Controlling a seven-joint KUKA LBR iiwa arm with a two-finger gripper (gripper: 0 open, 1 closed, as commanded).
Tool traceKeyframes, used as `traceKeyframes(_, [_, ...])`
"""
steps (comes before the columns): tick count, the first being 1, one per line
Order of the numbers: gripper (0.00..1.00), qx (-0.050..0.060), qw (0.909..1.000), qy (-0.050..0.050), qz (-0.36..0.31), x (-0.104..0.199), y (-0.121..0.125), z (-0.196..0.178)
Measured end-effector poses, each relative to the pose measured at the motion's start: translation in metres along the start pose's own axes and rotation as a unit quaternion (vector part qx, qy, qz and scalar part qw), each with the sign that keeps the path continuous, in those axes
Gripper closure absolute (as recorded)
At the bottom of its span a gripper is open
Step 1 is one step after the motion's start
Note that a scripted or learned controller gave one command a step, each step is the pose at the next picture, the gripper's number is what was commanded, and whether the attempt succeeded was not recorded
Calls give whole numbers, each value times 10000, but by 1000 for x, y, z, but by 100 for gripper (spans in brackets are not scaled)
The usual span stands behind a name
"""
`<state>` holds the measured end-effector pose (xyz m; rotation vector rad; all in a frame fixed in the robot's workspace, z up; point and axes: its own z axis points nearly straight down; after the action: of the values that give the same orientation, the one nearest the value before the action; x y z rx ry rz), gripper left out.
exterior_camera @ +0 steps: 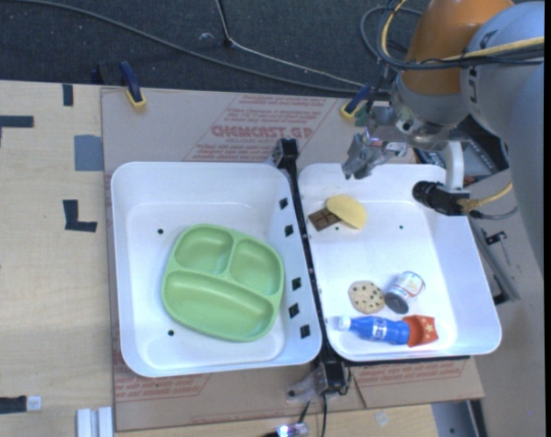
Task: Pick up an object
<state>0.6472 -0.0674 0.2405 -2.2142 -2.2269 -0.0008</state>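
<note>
My gripper hangs over the far edge of the right bin, with nothing visible between its fingers. Just below it in that bin lie a yellow bun-shaped piece and a brown chocolate bar touching it on the left. Nearer the front lie a cookie, a small silver can, a blue bottle and a red packet. A green divided plate fills the middle of the left bin.
A black divider with clips runs between the bins. Blue-and-yellow clamps hold the cardboard sheet at the back. Cables cross the dark floor beyond the bench. The arm's grey body and orange band loom over the right bin's far corner.
</note>
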Motion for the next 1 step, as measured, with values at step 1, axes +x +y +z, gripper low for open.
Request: traceKeyframes(1, [100,9,10000,2,-4,56,-17,-3])
